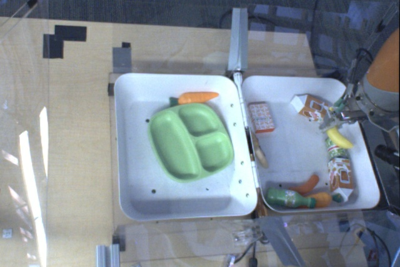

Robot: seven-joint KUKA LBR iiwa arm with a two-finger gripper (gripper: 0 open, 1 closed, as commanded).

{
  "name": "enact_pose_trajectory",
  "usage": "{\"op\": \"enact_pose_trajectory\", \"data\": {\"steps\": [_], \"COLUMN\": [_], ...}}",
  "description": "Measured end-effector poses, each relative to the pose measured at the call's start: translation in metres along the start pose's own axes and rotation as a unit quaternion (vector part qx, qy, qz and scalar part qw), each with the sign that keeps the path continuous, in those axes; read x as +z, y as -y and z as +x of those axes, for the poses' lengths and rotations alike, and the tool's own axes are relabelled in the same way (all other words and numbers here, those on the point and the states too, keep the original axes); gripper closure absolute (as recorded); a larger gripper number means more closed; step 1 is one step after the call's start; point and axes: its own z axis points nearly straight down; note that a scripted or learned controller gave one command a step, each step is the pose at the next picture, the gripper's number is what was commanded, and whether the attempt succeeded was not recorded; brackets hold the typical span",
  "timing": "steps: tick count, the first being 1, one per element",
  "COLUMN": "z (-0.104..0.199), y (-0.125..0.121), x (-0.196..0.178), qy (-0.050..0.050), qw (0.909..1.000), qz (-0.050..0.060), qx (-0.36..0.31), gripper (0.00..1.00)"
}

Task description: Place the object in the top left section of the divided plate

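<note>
Bins: two white bins sit side by side on the worktop [75, 153] — the left bin [134, 197] and the right bin [281, 153].
Plate: one green divided plate [190, 142] lies in the left bin, near the middle of the frame. It has three sections, one long and two small.
Carrots: two. One orange carrot [199, 97] with a green end lies in the left bin, just above the plate's upper edge and touching it or nearly so. The other carrot [320, 198] is at the bottom of the right bin.
Banana: one small yellow banana [339, 137], at the right side of the right bin, just under the claw.
Bottle: one green bottle [289, 198] lying flat at the bottom of the right bin.
Sausage: one reddish sausage [306, 184] just above the bottle.
Cartons: three little boxes in the right bin — a pink one [261, 117], an orange-and-white one [312, 107], and one more [340, 173] at lower right.
Arm: one, grey and orange, at the right edge of the frame.
Claw: the claw [340, 115] is low over the right bin, above the banana. I cannot tell if it is open or closed.
</note>
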Motion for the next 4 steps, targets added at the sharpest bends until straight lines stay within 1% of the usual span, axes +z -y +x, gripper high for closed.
{"op": "enact_pose_trajectory", "data": {"steps": [1,2,3,4], "z": [0.008,0.072,0.137,0.198], "y": [0.024,0.038,-0.011,-0.057], "x": [-0.003,-0.053,-0.062,-0.041], "qy": [0.0,0.0,0.0,0.0], "qw": [0.9984,0.9982,0.9889,0.991], "qz": [0.002,0.001,0.002,0.002], "qx": [0.056,0.06,0.148,0.134], "gripper": [1.0,1.0,1.0,1.0]}}
